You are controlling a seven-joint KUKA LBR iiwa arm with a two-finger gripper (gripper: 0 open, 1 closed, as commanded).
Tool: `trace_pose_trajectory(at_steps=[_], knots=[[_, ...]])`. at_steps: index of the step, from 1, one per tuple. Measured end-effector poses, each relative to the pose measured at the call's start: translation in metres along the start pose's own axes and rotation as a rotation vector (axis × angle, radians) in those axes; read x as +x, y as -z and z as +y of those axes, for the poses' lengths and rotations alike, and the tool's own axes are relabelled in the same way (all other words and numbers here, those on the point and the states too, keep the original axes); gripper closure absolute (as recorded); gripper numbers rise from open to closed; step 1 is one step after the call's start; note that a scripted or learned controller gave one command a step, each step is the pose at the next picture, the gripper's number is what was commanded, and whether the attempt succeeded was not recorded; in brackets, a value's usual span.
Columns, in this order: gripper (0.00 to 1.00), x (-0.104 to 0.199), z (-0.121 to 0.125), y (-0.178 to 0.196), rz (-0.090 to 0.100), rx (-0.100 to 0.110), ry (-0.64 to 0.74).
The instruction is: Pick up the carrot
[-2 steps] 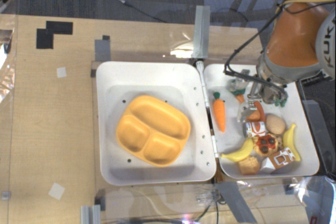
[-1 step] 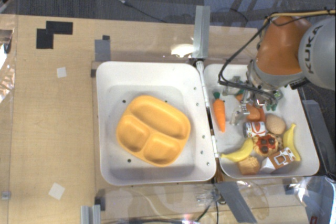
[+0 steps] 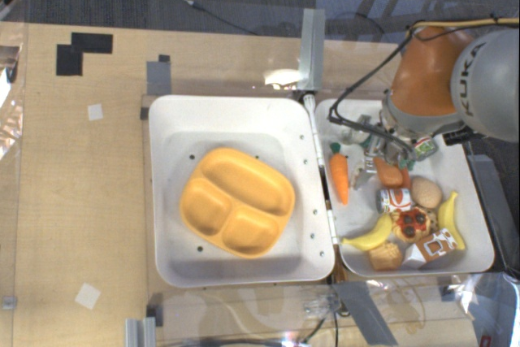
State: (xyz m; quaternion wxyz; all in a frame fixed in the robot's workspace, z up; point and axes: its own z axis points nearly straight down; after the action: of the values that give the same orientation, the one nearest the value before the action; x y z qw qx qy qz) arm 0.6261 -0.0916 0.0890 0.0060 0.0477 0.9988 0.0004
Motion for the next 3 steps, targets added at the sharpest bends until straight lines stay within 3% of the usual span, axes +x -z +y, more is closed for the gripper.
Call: trace_pose_trajectory(at_steps=[1,2,3], knots=[[0.00,-0.036,0.008,0.000,0.013,0.002,-0.012],[0.00,0.024,0.005,0.001,0.000,0.000,-0.111],[0.00,-0.025,0.001,0.000,-0.002,0.001,0.222]])
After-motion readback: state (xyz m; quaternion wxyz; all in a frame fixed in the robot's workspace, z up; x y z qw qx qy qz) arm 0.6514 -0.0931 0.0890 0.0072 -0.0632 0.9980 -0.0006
